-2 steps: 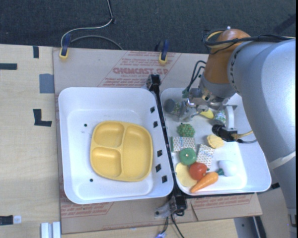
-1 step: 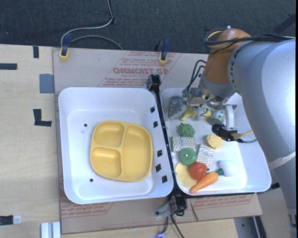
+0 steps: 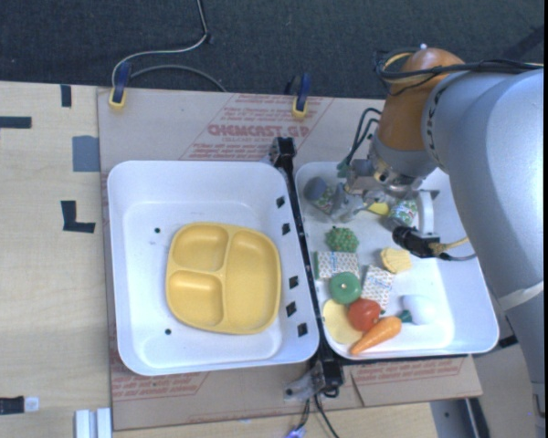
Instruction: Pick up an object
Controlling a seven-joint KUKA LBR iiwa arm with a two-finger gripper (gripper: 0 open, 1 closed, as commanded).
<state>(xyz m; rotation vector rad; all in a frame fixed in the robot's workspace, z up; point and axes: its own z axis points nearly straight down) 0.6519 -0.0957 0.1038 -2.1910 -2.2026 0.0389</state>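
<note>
claw (image 3: 358,192) sits low at upper right of the frame, over the top of the right bin (image 3: 457,336); you can't tell its state. toy food clusters lower: broccoli (image 3: 342,239), tomato (image 3: 363,313), carrot (image 3: 377,334). risk: crowding, so you may nudge neighbours or grab nothing.

Mostly plastic stuff on a wood and cardboard setup

Both bins (image 3: 128,245) look like smooth matt white plastic, the yellow divided plate (image 3: 224,276) is glossy plastic, and the tomato (image 3: 363,314) and carrot (image 3: 376,334) have a shiny toy sheen. The surface (image 3: 36,272) is pale wood with printed brown cardboard (image 3: 247,126) on top; the arm (image 3: 493,172) is smooth grey.
</note>
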